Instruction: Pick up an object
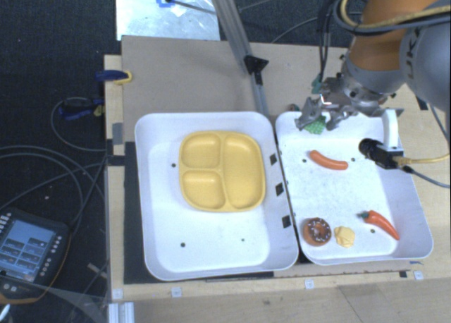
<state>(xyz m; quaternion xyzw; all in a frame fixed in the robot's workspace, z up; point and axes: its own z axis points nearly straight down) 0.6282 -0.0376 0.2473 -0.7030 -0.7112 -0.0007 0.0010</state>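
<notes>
The left white plastic bin [162, 244] holds a yellow three-compartment plate [221, 171]; the right white plastic bin [416, 237] holds an orange sausage [328, 161], a brown doughnut [317, 230], a small yellow lump [344, 236] and an orange carrot [381, 222]; the hand [318, 118] is at its far left corner, clamped on a small green object [316, 127]; open room lies mid-bin.

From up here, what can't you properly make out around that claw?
- Green object: mostly covered by the claw; its identity is unclear.
- Claw's grip: too small and blurred in the camera view to judge.
- Small yellow item beside the donut: too small to identify.
</notes>
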